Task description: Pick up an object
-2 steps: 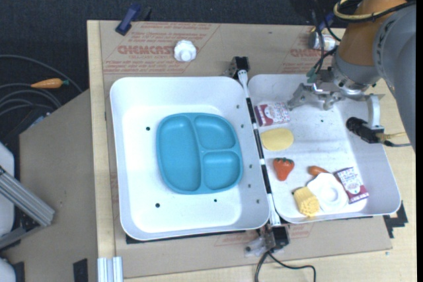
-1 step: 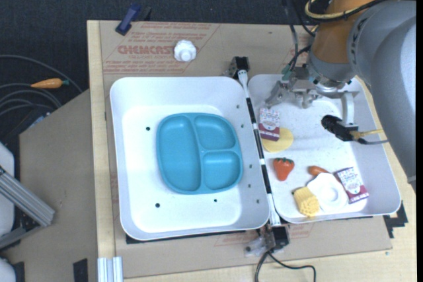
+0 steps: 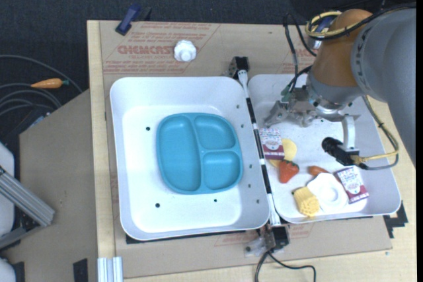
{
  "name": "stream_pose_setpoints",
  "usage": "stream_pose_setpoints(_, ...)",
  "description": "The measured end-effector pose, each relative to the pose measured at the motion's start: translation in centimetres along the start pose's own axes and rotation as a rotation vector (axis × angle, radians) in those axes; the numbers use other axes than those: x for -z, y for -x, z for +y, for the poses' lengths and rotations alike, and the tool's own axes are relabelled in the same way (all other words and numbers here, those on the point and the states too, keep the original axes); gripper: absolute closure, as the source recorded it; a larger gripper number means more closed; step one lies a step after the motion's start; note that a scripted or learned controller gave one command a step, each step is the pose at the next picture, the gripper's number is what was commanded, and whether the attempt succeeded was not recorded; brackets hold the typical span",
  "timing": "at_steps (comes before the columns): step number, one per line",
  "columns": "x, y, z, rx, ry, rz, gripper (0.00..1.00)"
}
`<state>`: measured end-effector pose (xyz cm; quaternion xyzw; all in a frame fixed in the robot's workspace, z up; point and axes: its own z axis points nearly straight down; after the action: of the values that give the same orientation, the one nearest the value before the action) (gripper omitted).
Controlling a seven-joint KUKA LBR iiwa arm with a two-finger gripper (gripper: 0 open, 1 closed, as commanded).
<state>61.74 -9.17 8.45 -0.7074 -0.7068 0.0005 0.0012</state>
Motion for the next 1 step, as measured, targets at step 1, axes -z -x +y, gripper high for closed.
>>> stream_pose_setpoints(1,1.03,-0.01,0.05,-0.001,0.002,0.0,1.0)
